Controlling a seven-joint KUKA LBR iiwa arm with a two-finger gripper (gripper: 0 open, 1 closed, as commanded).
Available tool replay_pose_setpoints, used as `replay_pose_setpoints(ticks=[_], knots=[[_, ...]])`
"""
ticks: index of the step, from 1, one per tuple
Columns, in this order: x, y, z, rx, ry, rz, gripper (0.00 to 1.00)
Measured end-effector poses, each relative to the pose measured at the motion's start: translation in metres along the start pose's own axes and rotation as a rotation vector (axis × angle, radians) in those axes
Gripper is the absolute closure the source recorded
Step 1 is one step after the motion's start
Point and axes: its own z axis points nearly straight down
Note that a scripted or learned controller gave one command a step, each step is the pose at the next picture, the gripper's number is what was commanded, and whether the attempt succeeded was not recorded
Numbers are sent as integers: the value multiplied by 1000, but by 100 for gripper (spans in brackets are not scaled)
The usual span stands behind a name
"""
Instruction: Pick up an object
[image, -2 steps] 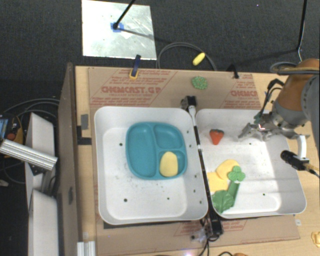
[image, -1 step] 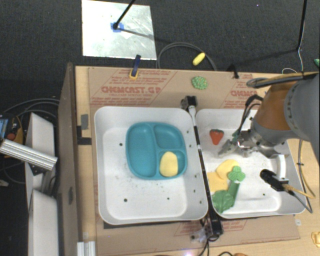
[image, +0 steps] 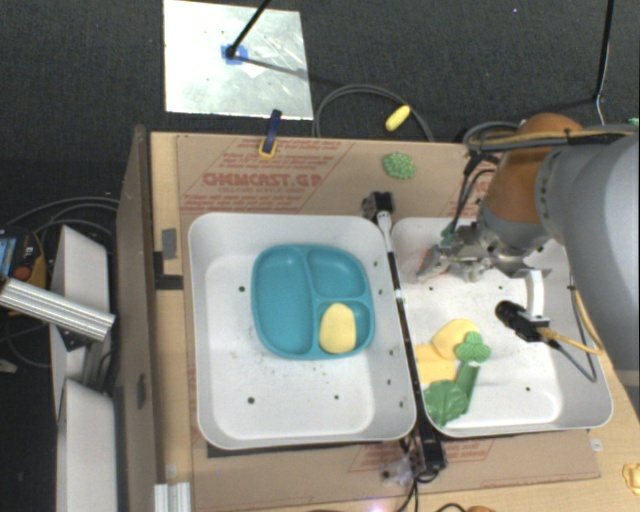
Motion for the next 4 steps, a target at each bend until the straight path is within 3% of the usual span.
replay_pose_setpoints(ticks=[1, 2, 3, 4], knots=[[-4, 28, 0, 1, 0, 2, 0], [14, 33, 0, 3, 0, 2, 0], [-6, 32, 0, 3, -1, 9, 0], [10, 32, 1, 4, 0, 3, 0]])
